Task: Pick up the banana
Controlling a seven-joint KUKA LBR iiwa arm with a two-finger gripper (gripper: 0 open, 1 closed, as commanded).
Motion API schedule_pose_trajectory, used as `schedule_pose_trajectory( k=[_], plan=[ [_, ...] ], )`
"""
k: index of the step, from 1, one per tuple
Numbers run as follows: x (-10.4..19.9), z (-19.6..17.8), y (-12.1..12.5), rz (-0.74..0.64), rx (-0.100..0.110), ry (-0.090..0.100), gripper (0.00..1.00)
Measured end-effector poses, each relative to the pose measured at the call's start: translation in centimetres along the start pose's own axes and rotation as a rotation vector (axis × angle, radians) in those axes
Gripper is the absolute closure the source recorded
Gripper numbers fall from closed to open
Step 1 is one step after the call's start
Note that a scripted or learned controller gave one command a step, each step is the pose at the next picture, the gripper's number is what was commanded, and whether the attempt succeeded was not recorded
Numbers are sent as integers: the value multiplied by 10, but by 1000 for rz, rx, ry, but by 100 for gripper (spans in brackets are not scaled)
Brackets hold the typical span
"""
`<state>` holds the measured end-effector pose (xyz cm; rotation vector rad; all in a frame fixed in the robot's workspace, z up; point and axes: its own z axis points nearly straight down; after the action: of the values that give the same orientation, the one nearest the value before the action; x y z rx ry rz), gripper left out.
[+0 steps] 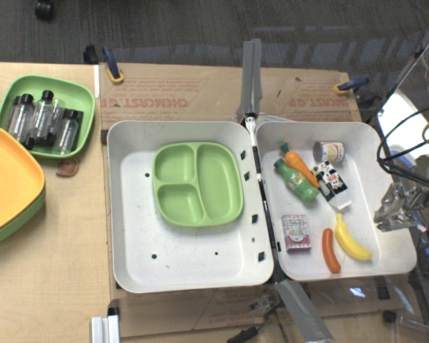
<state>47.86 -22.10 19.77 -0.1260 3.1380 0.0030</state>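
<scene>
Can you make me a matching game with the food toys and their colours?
Things:
1. banana
2. carrot
3. bottle
4. sausage

Colours:
A. green
B. red
C. yellow
D. orange

Pairs: 1-C, 2-D, 3-A, 4-B

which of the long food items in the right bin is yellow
The banana, near the bin's front right corner. The sausage beside it is red-orange, and the carrot is orange.
</scene>
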Motion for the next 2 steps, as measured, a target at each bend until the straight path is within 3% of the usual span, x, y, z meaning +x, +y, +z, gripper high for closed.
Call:
schedule_pose_trajectory(
  k=[1, 2],
  plan=[
    [-15, 2, 38, -358, 0, -1, 100],
    [-22, 8, -2, -572, 0, -3, 100]
  ],
)
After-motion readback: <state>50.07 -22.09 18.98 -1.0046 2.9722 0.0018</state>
